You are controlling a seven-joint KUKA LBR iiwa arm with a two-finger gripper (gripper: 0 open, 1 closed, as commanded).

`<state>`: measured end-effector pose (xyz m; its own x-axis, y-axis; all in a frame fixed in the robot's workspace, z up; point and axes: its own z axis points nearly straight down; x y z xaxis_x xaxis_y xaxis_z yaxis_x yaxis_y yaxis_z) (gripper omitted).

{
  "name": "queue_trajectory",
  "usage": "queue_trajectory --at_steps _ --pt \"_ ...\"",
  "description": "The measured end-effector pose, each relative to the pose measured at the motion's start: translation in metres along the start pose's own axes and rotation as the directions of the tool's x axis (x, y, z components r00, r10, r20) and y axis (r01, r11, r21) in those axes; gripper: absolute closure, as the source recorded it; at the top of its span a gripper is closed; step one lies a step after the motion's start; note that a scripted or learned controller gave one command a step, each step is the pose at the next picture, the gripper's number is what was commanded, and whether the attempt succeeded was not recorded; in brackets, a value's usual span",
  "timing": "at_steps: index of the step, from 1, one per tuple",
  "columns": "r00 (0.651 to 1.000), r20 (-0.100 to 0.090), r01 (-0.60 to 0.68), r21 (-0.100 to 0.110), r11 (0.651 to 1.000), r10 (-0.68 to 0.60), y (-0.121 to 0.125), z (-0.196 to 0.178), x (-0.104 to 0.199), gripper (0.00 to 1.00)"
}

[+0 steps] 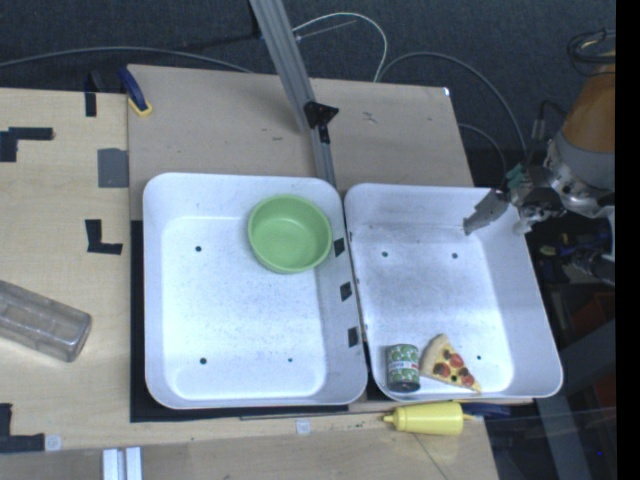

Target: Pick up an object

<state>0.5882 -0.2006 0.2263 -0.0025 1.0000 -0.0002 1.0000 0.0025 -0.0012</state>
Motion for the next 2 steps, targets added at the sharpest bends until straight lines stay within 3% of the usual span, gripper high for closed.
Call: queue_trajectory --at_steps 1,2 --pt "1.0 0.0 0.0 0.0 1.0 0.0 0.0 0.0 0.0 0.0" --pt "1.0 -0.001 -0.001 0.007 1.0 0.001 -0.003 0.065 0.001 0.0"
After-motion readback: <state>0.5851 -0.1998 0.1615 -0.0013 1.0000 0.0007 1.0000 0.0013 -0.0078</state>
